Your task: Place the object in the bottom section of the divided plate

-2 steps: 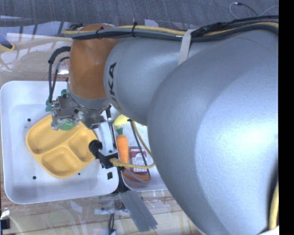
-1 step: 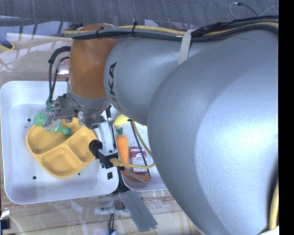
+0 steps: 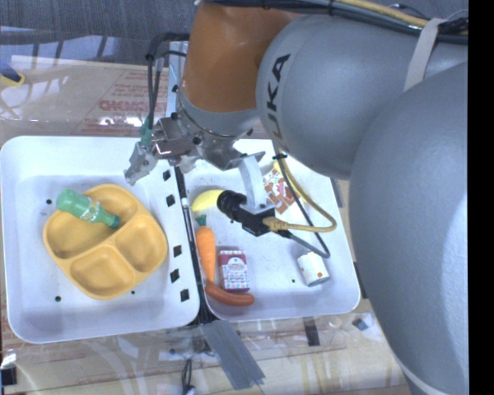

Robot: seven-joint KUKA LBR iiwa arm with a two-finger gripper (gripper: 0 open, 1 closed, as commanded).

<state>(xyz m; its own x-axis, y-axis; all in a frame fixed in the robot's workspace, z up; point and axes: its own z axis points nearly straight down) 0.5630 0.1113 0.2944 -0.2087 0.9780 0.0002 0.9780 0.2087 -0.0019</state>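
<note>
A yellow divided plate (image 3: 140, 249) sits in the left bin (image 3: 20, 303). A green bottle (image 3: 86, 207) lies tilted in the plate's upper left section, its narrow end pointing toward the middle ridge. The plate's bottom section (image 3: 103, 271) holds nothing. My gripper (image 3: 139, 168) hangs above the far right part of the left bin, just beyond the plate's upper rim and up and to the right of the bottle. I see nothing held in it.
The right bin (image 3: 337, 299) holds a yellow fruit (image 3: 203, 202), a carrot (image 3: 206, 252), a red box (image 3: 234, 271), a sausage (image 3: 229, 297), a white cylinder (image 3: 313, 268) and a printed packet (image 3: 277, 189). The arm's bulk covers the bin's far right side.
</note>
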